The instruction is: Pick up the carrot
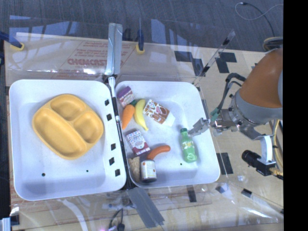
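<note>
The carrot (127, 115) is a small orange cone lying at the left side of the right bin (204, 105), against the divider and just left of a yellow banana (140, 114). My gripper (198, 127) hangs over the bin's right wall, well to the right of the carrot and just above a green bottle (188, 146). Nothing is seen held in it. The grey arm with its orange band (262, 81) reaches in from the right.
Around the carrot lie a purple packet (126, 95), a patterned snack packet (156, 112), a red packet (137, 142), a sausage (159, 151) and a can (147, 171). The left bin (19, 167) holds a yellow divided plate (68, 125).
</note>
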Motion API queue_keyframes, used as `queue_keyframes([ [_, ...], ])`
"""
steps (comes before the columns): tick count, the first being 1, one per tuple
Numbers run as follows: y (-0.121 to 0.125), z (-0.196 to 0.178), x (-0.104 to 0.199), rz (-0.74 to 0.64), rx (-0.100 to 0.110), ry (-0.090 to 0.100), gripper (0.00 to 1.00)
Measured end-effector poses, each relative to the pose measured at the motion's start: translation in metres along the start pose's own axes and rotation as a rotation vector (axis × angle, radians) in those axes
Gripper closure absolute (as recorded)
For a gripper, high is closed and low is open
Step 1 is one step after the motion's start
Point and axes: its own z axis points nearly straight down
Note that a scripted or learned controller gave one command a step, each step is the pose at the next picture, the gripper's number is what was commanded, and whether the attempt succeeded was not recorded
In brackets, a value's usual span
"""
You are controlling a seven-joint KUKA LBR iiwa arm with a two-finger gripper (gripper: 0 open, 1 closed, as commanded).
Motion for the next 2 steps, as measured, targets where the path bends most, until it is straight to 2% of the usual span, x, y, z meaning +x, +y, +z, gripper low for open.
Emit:
queue_keyframes([
  [1, -0.009, -0.157, 0.073, -0.230, -0.006, -0.004, 0.00],
  [2, -0.010, -0.204, 0.153, -0.062, -0.005, -0.002, 0.00],
])
